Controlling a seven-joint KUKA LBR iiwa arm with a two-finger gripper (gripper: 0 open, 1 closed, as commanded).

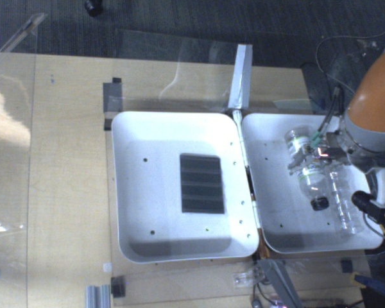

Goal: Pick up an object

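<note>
Two shallow white bins sit side by side on a pale wooden bench (58, 191), their inner rims touching along a line that runs down from a grey metal post (240, 76) at the far edge. The left bin (135, 172) is taken as landmark. Clear plastic sheeting (13, 108) lies over the bench to the left of it, catching glare. Dark carpet (179, 5) runs along the top, beyond the bench.

Inside the left bin, slightly right of its middle, a dark ribbed rectangular block (202, 183) lies flat, long side running near to far. It stands well apart from all four walls.

The right bin (269, 223), directly right of the left bin, holds the clutter. The arm (375, 101), grey with a large orange band, comes in over that bin's far right corner. The gripper (316, 154) hangs low over the middle of the right bin, amid transparent items. Whether the fingers are wide or closed cannot be told; they blend with the clear plastic beneath.

Clear plastic objects (308, 165), bottle-like, lie under and just beside the gripper, well to the right of the left bin. A slim clear tube (341, 201) lies lengthwise nearer the bin's right wall. A small black cap (319, 203) rests just left of that tube, near the front of the cluster.

Small black brackets (115, 85) sit at the left bin's far left corner, and another (117, 287) sits near its front left corner.
</note>
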